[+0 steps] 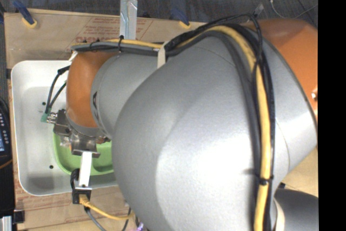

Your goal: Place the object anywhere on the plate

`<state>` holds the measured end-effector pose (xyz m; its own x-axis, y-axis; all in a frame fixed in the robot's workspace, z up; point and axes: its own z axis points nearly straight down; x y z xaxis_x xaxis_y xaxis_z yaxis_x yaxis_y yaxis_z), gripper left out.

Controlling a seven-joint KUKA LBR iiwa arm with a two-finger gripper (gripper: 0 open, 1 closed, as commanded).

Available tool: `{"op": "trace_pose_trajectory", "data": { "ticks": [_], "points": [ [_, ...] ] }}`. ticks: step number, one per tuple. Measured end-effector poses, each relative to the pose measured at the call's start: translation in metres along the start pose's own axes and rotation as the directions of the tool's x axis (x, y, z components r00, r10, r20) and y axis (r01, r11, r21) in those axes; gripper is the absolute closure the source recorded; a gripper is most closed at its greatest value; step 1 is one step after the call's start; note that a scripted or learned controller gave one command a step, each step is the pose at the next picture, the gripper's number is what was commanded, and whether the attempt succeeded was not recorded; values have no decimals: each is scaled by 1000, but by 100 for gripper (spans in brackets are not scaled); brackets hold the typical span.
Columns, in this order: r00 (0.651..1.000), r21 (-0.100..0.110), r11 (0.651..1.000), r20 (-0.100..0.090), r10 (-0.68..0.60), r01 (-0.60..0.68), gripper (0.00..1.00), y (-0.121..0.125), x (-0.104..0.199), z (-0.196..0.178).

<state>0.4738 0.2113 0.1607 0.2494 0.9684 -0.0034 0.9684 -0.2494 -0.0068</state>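
Over the green plate point(60, 155), the hand point(80, 144)

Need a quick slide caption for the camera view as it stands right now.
Grey KUKA arm reaching over the left white bin, its wrist above a green plate.

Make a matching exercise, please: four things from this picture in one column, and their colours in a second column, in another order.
Things:
1. plate
2. bin
3. band above the wrist
4. thick cable along the arm

Colours:
A. white
B. yellow
C. green
D. orange

Pairs: 1-C, 2-A, 3-D, 4-B
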Motion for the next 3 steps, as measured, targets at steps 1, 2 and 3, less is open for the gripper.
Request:
{"op": "trace_pose_trajectory", "data": {
  "ticks": [1, 2, 3],
  "points": [
    [997, -5, 997, -3, -83, 83, 100, 6, 9, -129],
    [1000, -1, 1000, -1, -20, 20, 100, 30, -32, -117],
    [1000, -1, 1000, -1, -23, 23, 0, 29, -31, -117]
  ]
}}
